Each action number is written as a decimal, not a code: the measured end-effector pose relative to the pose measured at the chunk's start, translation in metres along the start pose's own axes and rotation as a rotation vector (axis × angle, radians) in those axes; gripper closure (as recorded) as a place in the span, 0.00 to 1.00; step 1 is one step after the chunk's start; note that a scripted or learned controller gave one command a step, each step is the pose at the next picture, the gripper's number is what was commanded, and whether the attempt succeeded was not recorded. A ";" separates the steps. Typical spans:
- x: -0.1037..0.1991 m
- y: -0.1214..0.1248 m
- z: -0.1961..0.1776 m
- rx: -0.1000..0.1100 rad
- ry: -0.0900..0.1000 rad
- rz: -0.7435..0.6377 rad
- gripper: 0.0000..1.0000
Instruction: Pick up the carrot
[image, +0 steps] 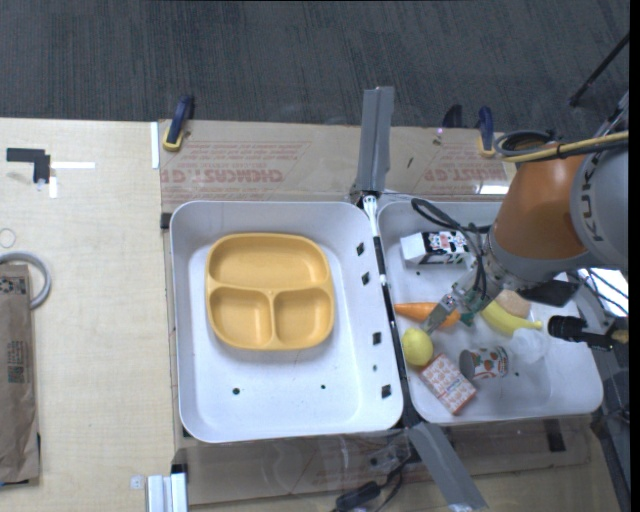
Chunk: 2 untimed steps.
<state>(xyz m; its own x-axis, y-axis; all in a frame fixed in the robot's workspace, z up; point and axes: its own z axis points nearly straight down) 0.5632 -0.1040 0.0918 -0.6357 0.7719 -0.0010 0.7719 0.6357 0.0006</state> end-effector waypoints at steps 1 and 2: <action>0.000 0.000 0.000 0.000 0.000 0.000 0.00; -0.001 0.000 -0.009 -0.001 -0.001 0.003 1.00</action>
<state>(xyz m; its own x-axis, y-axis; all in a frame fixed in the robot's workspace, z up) 0.5636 -0.1049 0.1008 -0.6333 0.7739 -0.0021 0.7739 0.6333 0.0013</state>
